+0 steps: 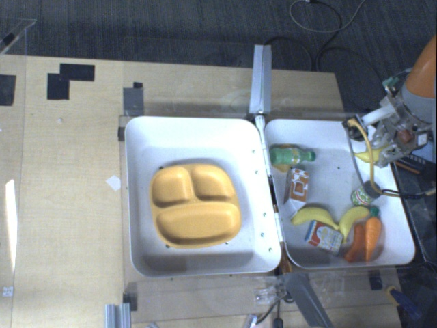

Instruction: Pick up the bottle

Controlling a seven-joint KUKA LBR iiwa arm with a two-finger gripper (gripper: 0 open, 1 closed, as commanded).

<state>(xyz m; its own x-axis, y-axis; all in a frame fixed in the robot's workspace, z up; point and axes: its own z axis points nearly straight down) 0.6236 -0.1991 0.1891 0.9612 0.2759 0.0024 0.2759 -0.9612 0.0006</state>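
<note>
Bottle of green plastic with a green cap point(291, 156) is lying on its side near the top left corner of the right white bin point(328, 132), cap pointing right, just beside the divider. We are seeing the claw point(390, 137) hovering over that bin's upper right edge, well apart from the bottle; whether it is spread or pressed together we cannot tell, and nothing is showing in its grip. Below the bottle a small brown and white carton point(298, 184) is resting, then two yellow bananas point(332, 218), a white and red juice box point(323, 236) and an orange carrot point(365, 240). A yellow compartment tray point(196, 203) is sitting in the left white bin point(136, 183) on the pale wooden tabletop point(61, 203).
</note>
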